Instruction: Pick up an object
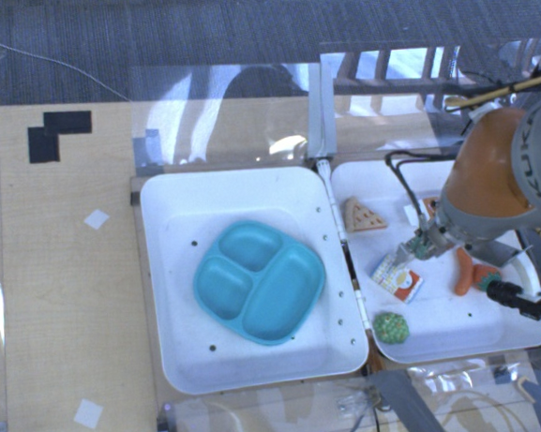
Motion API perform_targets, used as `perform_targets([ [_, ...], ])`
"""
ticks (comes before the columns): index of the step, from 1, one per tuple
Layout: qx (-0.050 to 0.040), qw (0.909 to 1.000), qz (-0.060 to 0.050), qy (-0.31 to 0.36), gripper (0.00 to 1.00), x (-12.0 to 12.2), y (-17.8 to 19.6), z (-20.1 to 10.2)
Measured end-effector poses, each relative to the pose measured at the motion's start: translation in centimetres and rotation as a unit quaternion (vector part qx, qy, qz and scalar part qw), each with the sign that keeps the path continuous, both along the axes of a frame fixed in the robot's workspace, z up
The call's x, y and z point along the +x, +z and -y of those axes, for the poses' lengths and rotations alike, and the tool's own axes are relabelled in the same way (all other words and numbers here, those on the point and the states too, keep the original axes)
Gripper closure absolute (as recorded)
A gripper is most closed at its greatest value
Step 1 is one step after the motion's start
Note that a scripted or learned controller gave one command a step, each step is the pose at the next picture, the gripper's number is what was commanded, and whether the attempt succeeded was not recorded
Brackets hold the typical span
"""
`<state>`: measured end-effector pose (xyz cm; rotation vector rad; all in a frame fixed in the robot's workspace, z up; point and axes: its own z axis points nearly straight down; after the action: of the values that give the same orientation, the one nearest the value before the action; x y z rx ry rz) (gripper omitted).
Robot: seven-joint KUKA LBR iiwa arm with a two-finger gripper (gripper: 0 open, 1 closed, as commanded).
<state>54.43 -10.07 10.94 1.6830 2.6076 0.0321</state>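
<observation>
A light wooden tabletop (62, 304) carries two shallow white plastic bins side by side. The left bin (180, 359) contains a turquoise plastic plate with three compartments (259, 281), lying flat near the bin's centre and turned at an angle to the walls. The right bin (450, 334) contains several small items. A tan triangular piece resembling a slice of toast or pizza (365, 216) lies at its far left, close to the dividing wall. A green rounded knobbly object (389, 327) sits at the near left corner. Between these, a small flat packet, white with blue and orange printing (396, 275), lies tilted. The gripper (415, 250) at the end of the grey and orange arm (493, 177) is directly at the packet's far right edge; whether it is parted or closed, and whether it grips the packet, cannot be told. An orange carrot-shaped item (463, 273) lies just right of the gripper.
</observation>
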Motion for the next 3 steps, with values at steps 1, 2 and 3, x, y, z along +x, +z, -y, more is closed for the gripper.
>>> perform_targets([
  [1, 0.0, 1.0, 0.0, 0.0, 0.0, 0.0, 0.0, 0.0],
  [2, 0.001, 0.9999, -0.014, -0.007, 0.0, -1.1, -2.0, -0.6],
  [3, 0.0003, 0.9999, -0.011, -0.006, 1.0, -0.9, -0.8, -0.6],
])
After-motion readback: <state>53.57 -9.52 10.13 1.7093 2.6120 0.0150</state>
